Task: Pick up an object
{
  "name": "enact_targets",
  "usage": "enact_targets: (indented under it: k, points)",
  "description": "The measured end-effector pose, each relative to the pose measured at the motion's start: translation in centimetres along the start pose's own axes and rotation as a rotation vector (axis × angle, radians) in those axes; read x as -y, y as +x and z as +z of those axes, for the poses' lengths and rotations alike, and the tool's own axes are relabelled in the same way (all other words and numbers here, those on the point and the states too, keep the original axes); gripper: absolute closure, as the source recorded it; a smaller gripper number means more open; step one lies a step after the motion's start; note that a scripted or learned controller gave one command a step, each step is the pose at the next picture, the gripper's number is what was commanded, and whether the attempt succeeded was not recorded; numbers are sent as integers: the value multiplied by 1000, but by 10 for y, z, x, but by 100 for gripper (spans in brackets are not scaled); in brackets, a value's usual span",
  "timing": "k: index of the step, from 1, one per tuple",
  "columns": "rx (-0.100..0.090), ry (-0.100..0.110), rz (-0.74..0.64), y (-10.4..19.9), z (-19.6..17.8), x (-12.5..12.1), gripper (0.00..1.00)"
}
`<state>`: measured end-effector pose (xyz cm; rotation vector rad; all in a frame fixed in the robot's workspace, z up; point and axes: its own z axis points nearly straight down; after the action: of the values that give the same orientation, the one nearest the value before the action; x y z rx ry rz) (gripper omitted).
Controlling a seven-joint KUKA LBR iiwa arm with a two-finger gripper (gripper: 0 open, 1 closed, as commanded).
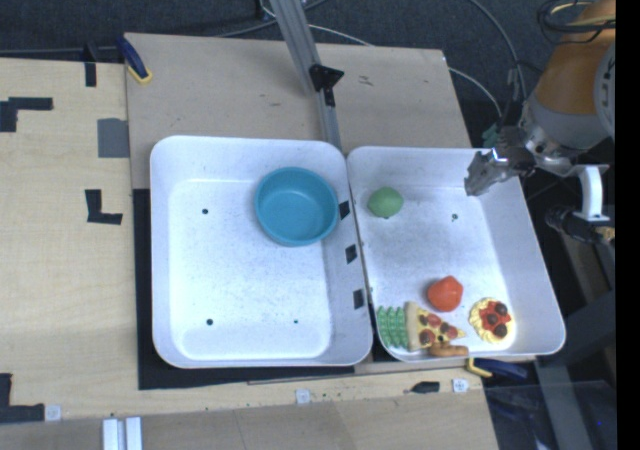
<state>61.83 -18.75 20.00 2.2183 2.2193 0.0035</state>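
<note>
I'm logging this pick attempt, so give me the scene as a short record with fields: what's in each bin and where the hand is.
left bin: blue bowl, near its far right corner
right bin: green ball at far left; red tomato-like piece, pizza slice toy and small round pizza toy along the near edge
hand: over the right bin's far right corner, nothing seen between its fingers
hand opening: cannot tell
</note>
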Motion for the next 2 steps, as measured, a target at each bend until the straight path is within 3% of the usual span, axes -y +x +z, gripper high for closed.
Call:
enact_targets:
  k: [1,2]
  points:
    - [-1,2,0,0,-37,-1,100]
    - [-2,4,-3,45,-42,-6,100]
